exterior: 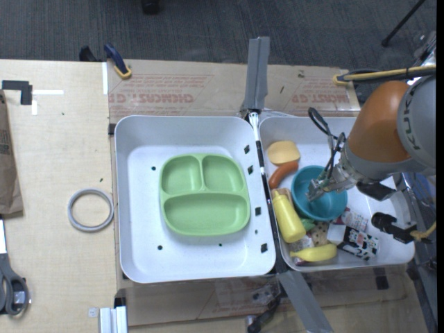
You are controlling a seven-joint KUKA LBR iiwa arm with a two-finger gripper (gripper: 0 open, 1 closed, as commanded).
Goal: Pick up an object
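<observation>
The blue bowl (318, 193) sits in the middle of the right bin (395, 252). The gripper (323, 186) is down inside the bowl, and I cannot tell how it is set. At 9 o'clock from the bowl stands a yellow bottle (287, 216). At 6 o'clock lies a banana (316, 254). The left bin (132, 186) holds a green tray (205, 195)
</observation>
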